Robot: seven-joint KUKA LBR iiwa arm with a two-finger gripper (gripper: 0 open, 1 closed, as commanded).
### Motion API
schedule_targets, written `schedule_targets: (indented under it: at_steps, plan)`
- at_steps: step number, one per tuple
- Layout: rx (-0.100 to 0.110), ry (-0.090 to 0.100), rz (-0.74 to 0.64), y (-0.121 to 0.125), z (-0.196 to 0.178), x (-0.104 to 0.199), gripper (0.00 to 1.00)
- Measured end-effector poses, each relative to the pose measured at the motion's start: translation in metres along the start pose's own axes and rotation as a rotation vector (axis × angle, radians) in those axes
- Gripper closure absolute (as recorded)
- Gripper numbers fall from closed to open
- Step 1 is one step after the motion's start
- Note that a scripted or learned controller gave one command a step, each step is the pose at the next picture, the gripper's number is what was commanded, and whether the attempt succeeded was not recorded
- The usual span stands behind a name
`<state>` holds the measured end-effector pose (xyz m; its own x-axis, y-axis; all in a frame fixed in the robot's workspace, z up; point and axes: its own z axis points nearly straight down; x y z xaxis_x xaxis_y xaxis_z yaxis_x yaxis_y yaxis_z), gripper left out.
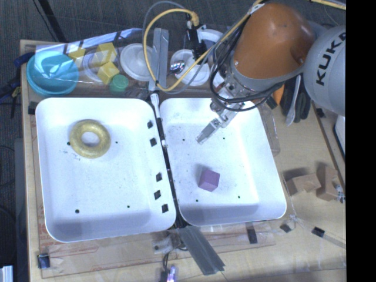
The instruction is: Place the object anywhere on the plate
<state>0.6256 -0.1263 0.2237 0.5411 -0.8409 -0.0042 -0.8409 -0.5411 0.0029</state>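
Two white bins (59, 216), purple cube (208, 180) in right one, yellow ring (90, 138) in left, jaws (211, 128) above cube, empty, state unclear.

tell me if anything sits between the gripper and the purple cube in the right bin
Nothing visible does. The gripper hangs over the upper middle of the right bin, and the purple cube lies on bare bin floor straight below it in the camera view, with only white surface between them.
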Motion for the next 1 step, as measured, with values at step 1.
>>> schedule_targets:
  at_steps: [1]
  plan:
    - [0.007, 0.003, 0.573, -0.012, -0.0678, 0.0389, 0.0]
